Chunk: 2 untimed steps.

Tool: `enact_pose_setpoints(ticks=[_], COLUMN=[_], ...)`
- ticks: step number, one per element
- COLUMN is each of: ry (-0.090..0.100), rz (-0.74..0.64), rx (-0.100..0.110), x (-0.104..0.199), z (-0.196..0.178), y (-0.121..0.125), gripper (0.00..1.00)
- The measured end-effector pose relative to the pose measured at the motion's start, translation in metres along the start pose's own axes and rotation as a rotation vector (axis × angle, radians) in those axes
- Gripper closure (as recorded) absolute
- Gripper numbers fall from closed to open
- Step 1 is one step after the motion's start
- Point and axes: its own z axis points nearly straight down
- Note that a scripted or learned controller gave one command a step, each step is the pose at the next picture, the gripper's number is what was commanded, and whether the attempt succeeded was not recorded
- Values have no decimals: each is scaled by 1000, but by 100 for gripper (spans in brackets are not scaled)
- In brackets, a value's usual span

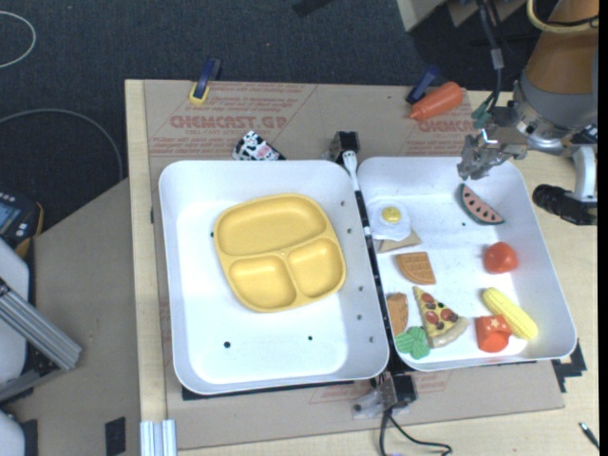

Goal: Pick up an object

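Metal-grey and small against the bulky arm (560, 55), the tool (478, 162) hangs at the far rim of the right bin (541, 255), just above the watermelon slice (481, 205). Nothing is seen between its tips, and how far apart they stand cannot be told from this slanted view.

Red lettering printed on the brown board (285, 117) of the counter reads "CHEMCAST GP", repeated in fainter rows; the rest is too faint to read.

The right bin is shallow white plastic with rounded corners and holds toy foods, any of which could be picked. The watermelon slice is a dark-rinded crescent near the far edge. A fried egg (390, 219) lies at the far left, with a tan waffle-textured piece (415, 268) beside it. A round red tomato (500, 256) sits toward the right. Along the near edge are a brown piece (396, 309), a green leafy bit (413, 342), a pizza wedge (439, 317), a red chunk (491, 333) and a yellow corn cob (510, 313) touching that chunk.

The left bin (190, 255) carries a smooth yellow three-compartment plate (278, 251). An orange carrot (436, 102) lies on the board beyond the bins.
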Motion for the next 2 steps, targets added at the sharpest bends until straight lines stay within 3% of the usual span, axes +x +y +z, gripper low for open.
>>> enact_pose_setpoints(ticks=[2], ry=[4], rz=[-3], rx=[10], x=[93], z=[-2], y=[-68], gripper=[100])
